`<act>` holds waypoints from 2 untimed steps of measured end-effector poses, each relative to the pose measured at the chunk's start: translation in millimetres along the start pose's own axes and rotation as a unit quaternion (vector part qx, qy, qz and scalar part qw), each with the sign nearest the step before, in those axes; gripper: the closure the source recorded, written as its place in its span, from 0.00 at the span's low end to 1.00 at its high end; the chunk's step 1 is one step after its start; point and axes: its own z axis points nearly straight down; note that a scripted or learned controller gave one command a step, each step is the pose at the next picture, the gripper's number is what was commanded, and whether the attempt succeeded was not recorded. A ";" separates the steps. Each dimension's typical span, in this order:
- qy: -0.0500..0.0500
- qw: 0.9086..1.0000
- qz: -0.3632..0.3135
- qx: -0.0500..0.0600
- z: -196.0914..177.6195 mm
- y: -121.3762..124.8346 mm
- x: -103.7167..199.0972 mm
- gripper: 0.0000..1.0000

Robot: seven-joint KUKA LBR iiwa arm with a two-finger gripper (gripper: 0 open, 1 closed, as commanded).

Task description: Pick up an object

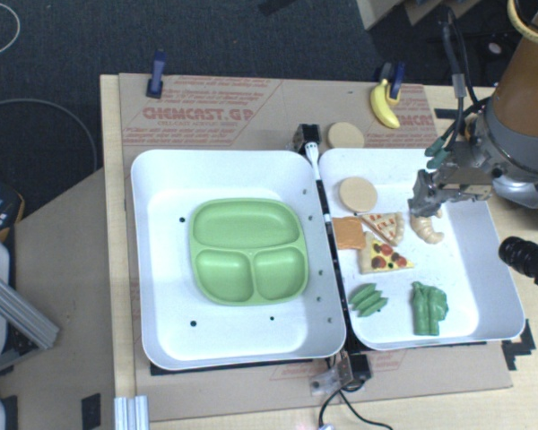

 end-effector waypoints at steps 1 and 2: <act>-0.001 1.000 0.004 0.002 -10.9 -0.6 -72.6 1.00; 0.001 1.000 0.001 0.004 77.5 -1.1 -148.0 1.00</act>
